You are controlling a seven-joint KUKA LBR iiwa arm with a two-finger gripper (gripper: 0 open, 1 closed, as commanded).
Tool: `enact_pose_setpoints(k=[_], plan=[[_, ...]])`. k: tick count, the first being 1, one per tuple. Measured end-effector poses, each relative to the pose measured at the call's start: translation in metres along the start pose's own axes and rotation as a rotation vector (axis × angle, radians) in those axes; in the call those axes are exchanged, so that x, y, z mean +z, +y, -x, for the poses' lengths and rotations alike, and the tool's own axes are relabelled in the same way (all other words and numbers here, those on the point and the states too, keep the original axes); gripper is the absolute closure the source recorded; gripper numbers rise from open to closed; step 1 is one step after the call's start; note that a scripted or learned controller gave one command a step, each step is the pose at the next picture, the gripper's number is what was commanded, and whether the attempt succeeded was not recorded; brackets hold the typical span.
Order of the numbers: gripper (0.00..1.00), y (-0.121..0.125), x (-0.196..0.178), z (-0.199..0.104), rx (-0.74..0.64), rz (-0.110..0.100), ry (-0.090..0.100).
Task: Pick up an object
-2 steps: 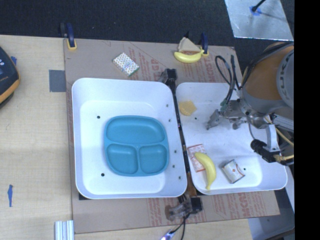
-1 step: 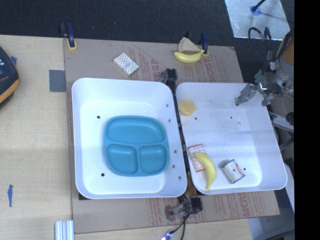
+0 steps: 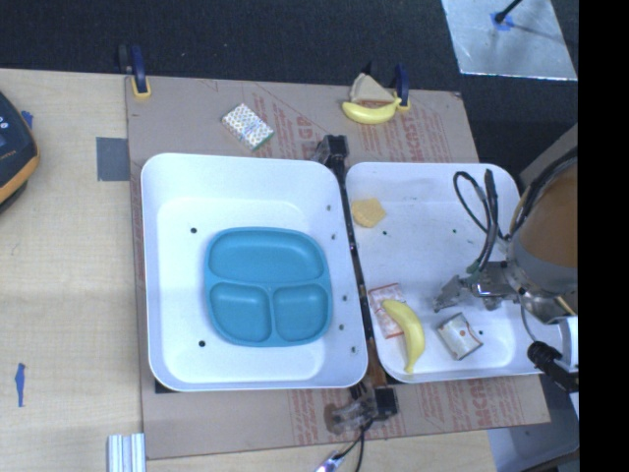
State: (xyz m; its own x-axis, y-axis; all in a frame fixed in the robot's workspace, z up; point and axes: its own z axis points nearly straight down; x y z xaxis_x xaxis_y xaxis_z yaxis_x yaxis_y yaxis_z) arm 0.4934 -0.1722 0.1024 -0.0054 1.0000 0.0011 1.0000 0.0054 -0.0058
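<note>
The right white bin (image 3: 413,180) holds a yellow banana (image 3: 406,330) near its front left. The banana lies partly over a small red-and-white packet (image 3: 381,297). A small grey-and-white box (image 3: 458,337) sits to the banana's right. A round tan disc (image 3: 369,212) lies at the bin's back left. My gripper (image 3: 466,294) hangs low over the bin's right part, just above and behind the small box, with nothing seen in it. The arm (image 3: 550,229) and its black cables (image 3: 482,205) come in from the right.
The left white bin (image 3: 167,264) holds a blue divided plate (image 3: 267,285). Behind the bins on the cardboard lie a second banana (image 3: 370,112) with a sandwich wedge (image 3: 371,88), and a patterned packet (image 3: 247,126). A yellow-and-black device (image 3: 12,150) sits at the far left.
</note>
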Motion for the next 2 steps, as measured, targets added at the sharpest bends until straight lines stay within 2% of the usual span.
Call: enact_pose_setpoints(k=[1, 2], plan=[[0.0, 0.091, 0.01, 0.031, 0.002, 0.005, -0.001], [0.0, 0.163, -0.09, 0.005, 0.001, 0.007, -0.001]])
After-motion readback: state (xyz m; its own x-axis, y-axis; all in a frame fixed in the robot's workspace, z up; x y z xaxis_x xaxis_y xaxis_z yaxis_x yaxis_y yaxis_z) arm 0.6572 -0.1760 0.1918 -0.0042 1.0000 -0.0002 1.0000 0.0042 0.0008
